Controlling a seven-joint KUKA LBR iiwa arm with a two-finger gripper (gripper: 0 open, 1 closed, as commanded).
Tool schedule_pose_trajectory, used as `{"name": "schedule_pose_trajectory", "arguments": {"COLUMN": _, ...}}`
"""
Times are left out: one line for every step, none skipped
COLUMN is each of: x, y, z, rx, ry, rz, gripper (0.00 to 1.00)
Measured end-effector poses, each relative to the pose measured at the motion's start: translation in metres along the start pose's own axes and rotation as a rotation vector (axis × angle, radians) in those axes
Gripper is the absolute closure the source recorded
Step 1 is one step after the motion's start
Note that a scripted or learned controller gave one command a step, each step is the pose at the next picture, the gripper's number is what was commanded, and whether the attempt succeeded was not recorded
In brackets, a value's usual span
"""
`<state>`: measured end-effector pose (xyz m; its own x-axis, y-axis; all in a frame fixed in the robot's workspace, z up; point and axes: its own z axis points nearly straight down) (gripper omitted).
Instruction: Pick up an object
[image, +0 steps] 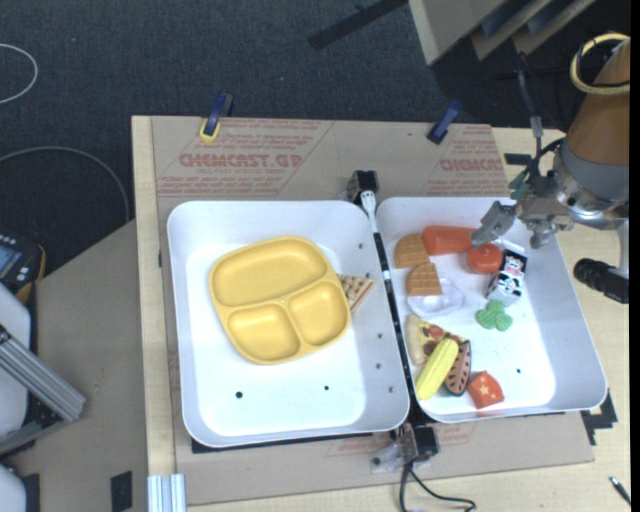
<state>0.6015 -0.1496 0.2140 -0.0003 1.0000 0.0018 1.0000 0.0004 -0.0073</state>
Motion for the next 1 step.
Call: {"name": "schedule_pose_trajectory", "arguments": {"x": -0.0064, "y": -0.0084, "z": 0.0555, "rx": 0.0, "ry": 0.0, "rz": 0.002, "gripper": 0.0}}
